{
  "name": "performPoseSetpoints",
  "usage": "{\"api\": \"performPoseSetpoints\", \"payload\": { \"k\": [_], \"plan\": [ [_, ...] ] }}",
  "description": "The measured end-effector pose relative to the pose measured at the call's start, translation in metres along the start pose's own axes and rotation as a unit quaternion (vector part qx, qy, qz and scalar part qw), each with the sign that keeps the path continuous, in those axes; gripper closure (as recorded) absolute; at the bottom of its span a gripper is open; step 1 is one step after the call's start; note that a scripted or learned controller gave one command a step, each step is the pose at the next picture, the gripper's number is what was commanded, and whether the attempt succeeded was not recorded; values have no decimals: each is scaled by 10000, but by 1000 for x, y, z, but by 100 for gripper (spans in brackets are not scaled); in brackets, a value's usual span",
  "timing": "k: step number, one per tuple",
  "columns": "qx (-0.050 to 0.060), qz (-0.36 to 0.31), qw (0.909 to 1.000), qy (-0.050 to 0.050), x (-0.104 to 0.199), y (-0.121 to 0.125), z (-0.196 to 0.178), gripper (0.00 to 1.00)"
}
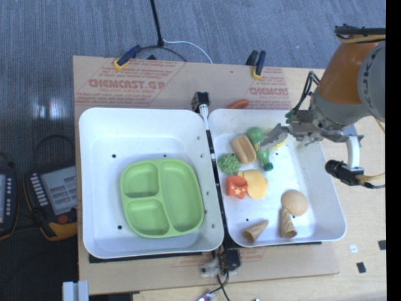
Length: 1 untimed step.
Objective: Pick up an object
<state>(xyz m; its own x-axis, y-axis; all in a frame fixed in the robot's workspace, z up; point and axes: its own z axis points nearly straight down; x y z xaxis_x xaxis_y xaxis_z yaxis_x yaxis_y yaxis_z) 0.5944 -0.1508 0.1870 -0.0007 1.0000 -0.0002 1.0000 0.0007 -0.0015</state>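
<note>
Reaching in from the right of the frame, the arm carries its tool low over the upper part of the right bin, just beside the cluster of toy food. Whether its grip is spread or pressed together I cannot tell, and nothing is seen caught in it, so this looks like the approach before a grasp.

The nearest candidates are the green vegetable and the hot dog, both in the upper middle of that bin. The hot dog's long axis runs from upper left to lower right. The next move probably calls for descending squarely over one piece, closing across its short side. The left bin holds a green divided plate.
</note>
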Motion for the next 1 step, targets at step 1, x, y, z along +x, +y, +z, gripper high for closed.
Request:
{"api": "performPoseSetpoints", "payload": {
  "k": [1],
  "plan": [
    [-30,-1606,9870,-12,13,4,95,0]
  ]
}}
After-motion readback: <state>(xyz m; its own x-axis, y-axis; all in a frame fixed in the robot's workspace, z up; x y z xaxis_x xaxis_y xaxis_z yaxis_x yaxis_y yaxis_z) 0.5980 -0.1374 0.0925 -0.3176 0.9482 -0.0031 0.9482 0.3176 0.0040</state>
